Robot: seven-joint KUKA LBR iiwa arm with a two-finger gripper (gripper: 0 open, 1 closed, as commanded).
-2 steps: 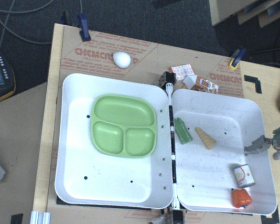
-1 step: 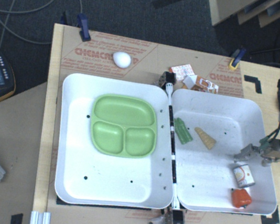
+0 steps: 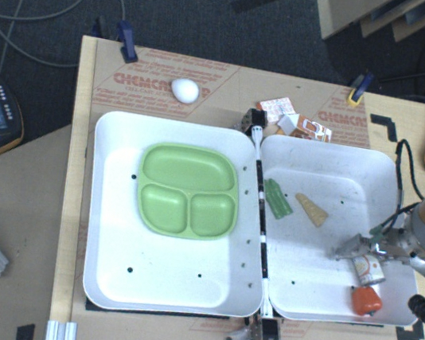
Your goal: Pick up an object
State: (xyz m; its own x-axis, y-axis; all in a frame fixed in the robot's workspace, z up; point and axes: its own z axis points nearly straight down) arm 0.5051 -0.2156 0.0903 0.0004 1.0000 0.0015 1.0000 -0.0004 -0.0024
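progress: nothing is being seen lifted; the pick is being judged as still at the approach/grasp stage.
hand: the hand (image 3: 360,250) is being held low in the right bin (image 3: 335,157), near its right wall, just above the small labelled bottle (image 3: 369,270). Whether it is spread or closed cannot be told, and no grip is being shown.
target: the bottle is being taken as the likely pick; it is lying tilted on the bin floor, right at the hand's tip.
remaining: closing on it, lifting clear.
nearby: a red round object (image 3: 367,300) is lying just beside the bottle; a tan wedge (image 3: 311,209) and green strip (image 3: 278,199) are lying well apart.
left bin: a green divided tray (image 3: 189,191) is being carried in the left bin (image 3: 108,212).
table: a white egg-like ball (image 3: 184,89) and small cartons (image 3: 293,121) are resting on the table (image 3: 90,129) behind the bins.
obstruction: the red object and the bin wall are being judged as crowding the grasp.
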